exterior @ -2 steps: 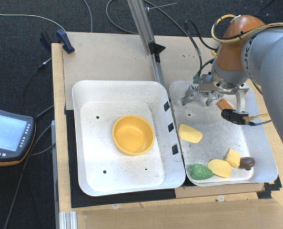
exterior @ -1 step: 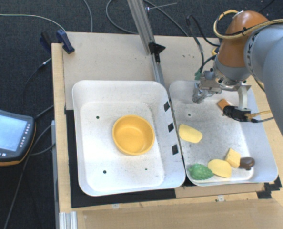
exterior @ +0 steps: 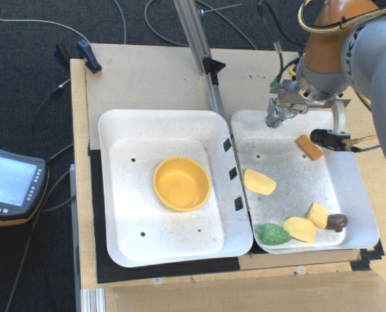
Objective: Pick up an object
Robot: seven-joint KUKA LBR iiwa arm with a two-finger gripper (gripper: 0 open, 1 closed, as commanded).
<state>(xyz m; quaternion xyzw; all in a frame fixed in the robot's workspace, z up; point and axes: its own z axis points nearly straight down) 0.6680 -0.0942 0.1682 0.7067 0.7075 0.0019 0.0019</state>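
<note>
Objects wait untouched in the right bin: orange block far right, yellow piece at centre, others along the near edge. The gripper hangs over the far edge holding nothing (finger spread unclear), so the pick is not yet done.

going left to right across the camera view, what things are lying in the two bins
yellow bowl in the left bin → then in the right bin: pale yellow piece → green piece → yellow piece → dark brown piece
</note>
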